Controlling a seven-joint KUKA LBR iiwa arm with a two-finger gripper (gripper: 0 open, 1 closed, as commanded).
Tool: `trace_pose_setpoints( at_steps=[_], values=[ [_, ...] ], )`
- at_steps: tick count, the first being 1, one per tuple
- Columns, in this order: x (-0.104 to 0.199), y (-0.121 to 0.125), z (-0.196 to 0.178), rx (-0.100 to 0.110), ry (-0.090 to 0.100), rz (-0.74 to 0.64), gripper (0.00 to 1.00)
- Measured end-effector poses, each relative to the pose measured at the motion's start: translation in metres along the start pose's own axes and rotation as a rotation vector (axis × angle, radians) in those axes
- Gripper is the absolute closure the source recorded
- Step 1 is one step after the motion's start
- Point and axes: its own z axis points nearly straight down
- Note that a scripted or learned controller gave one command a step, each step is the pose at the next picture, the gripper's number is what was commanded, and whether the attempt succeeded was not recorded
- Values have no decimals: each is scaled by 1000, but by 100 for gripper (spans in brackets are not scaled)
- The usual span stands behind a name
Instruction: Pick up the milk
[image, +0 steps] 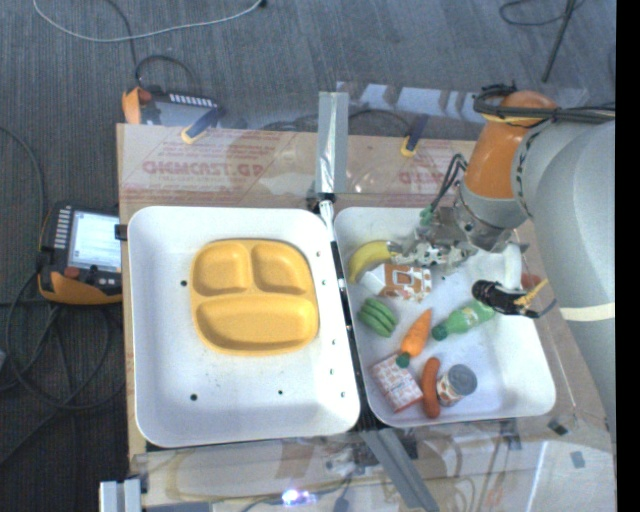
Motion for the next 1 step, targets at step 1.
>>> trace_pose_setpoints(
  at_steps=[1],
  values=[
    [39, -44, 5, -47, 7, 178, 0]
  ],
)
